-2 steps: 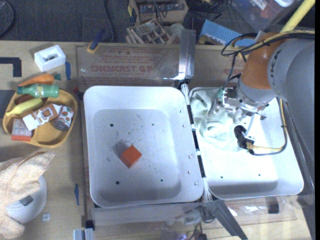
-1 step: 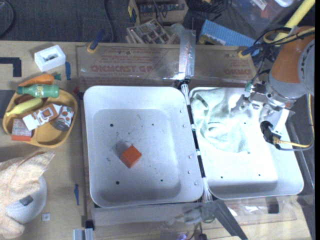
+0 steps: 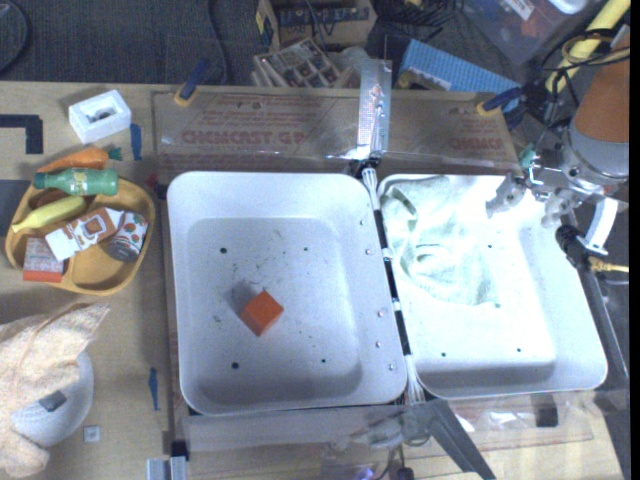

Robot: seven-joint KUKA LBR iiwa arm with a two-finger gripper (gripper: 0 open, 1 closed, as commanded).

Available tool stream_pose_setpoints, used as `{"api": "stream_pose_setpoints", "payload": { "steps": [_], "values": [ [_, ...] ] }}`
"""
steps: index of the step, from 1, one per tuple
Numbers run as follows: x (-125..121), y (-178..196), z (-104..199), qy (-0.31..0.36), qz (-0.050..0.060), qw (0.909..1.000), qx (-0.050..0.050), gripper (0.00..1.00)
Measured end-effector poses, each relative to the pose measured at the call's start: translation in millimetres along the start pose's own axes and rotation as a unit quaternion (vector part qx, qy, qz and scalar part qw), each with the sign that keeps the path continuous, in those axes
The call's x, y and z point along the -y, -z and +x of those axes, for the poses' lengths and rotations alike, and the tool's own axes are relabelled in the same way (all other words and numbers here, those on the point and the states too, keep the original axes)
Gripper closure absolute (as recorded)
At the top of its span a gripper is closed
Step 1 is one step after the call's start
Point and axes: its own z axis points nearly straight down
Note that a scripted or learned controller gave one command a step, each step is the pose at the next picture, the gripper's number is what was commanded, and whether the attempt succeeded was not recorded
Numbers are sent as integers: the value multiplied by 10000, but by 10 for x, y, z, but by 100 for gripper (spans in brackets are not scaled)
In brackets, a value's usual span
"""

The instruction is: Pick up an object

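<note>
Bench: 2 shallow white bins side by side, left bin [image 3: 190,268] and right bin [image 3: 570,368].
Arm: grey with an orange band [image 3: 605,108], reaching in at the upper right, over the right bin's far corner.
Cloth: pale greenish towel [image 3: 445,248] crumpled in the right bin's upper left part.
Bowl: yellow bowl [image 3: 100,280] of toy food, left of the bins.
Gripper [image 3: 530,193]: above the right bin's rim; I cannot tell how it stands.
Block: 1 orange cube [image 3: 263,312] lying in the left bin, well apart from the gripper.
</note>
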Motion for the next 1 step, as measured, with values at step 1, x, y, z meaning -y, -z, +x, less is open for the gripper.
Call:
{"api": "stream_pose_setpoints", "payload": {
  "steps": [1],
  "values": [
    [-90,-746,27,1187,-11,9929,-10,0]
  ]
}}
